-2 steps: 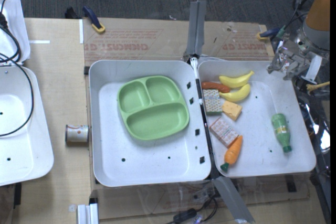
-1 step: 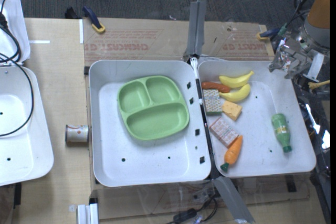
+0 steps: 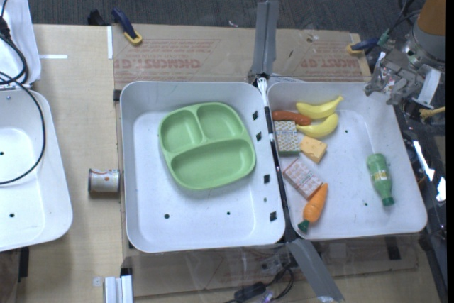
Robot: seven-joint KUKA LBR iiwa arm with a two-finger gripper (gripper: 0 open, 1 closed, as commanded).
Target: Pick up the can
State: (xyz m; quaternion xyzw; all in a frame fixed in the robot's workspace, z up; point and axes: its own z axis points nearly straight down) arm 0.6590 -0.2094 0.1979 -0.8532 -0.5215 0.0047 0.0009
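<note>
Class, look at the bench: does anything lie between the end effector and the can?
Yes. The can lies outside the bins, left of the left bin. Both bins, the green plate and toy food separate it from the end effector.

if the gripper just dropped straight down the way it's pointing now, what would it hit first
Most likely bare floor at the far right corner of the right bin. The gripper hangs over that corner, apart from the bananas and the green bottle. Depth is hard to judge from this slant.

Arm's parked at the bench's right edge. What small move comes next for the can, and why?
Probably swing the gripper left across both white bins. The small silver can lies on its side on the bench outside the left bin, beside its left wall, far from the gripper above the right bin's corner.
</note>
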